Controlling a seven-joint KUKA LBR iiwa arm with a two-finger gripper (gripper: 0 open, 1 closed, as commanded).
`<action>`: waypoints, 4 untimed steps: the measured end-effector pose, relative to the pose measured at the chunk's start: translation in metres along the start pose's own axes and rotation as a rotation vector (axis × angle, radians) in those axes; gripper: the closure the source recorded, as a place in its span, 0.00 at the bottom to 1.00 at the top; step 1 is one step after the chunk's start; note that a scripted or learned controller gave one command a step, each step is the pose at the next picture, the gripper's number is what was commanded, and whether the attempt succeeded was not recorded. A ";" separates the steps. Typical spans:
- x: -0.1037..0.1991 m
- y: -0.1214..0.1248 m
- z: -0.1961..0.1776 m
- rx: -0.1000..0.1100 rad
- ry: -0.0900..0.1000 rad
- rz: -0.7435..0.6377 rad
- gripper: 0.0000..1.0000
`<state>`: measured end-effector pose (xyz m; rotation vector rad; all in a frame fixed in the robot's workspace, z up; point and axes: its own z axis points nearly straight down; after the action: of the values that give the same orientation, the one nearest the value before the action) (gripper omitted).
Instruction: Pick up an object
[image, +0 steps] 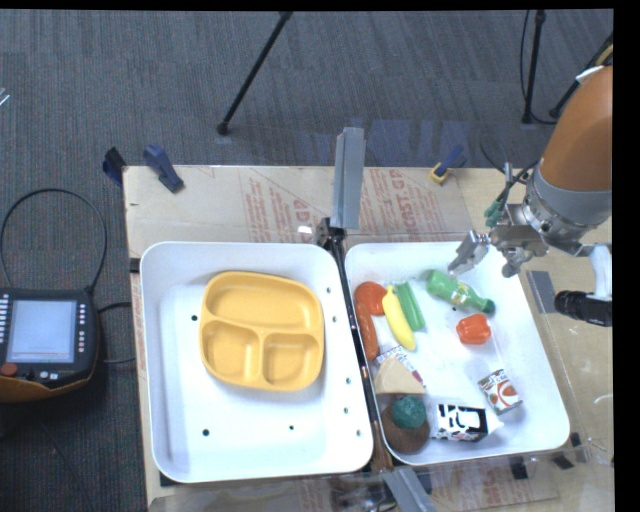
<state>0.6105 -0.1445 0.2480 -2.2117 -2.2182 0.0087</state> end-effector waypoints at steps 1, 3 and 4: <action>0.035 0.035 0.163 -0.004 -0.002 0.159 0.00; 0.035 0.032 0.160 0.008 0.000 0.158 0.00; 0.027 0.015 0.166 0.001 -0.001 0.148 0.00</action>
<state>0.6241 -0.1173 0.0821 -2.3700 -2.0481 0.0121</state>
